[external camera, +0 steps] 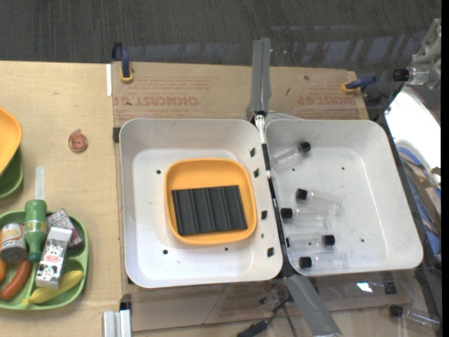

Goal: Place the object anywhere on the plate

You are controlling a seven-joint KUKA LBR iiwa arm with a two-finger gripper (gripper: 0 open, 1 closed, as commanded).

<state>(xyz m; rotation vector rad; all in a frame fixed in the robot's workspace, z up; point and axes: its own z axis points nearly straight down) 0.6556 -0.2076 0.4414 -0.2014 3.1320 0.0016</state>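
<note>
Several capped clear vials (317,243) lie loose in the right bin (403,248), all well apart from the plate. Over in the left bin (140,209), a black ridged slab (210,210) sits flat on the orange plate (210,168). If that's the object, the job looks done! Far back right, the arm (426,60) hangs clear; whether the gripper is wide or narrow, I cannot tell.

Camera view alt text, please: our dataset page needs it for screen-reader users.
Two shallow white bins sit side by side: the left bin holds a square orange plate with a dark ribbed rectangular block lying on it, and the right bin holds several clear plastic vials with black caps.
</note>
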